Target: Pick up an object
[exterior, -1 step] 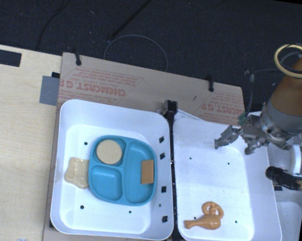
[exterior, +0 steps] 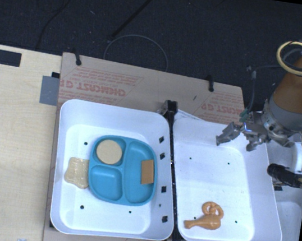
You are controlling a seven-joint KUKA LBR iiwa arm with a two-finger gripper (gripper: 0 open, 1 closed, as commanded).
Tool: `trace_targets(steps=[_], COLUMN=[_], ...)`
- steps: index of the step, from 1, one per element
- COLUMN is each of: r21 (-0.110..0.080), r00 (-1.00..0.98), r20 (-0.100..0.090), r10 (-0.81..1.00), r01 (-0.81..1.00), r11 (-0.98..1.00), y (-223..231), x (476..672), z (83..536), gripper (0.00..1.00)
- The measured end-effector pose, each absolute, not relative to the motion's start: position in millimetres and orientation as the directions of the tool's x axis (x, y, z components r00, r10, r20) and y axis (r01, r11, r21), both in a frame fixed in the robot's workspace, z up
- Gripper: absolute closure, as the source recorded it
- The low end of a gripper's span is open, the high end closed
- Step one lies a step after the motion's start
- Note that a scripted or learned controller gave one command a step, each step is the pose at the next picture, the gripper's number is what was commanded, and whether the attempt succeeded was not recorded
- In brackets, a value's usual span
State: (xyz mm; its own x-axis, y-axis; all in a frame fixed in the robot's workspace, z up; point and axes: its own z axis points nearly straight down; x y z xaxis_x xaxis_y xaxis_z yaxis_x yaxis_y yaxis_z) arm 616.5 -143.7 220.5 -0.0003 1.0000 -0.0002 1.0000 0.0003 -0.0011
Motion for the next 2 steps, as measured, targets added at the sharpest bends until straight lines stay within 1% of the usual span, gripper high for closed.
trace_targets(steps=[1,2], r21=[-0.007,-0.009], r00=[-0.001,-0.002], r20=[0.001,0.002], r10=[1.000,1.000], r01=[1.000,1.000], r11=[0.001,0.002], y=[-139,-132], x=[617.3,616.7], z=[170,107], gripper=[0.00,0.00])
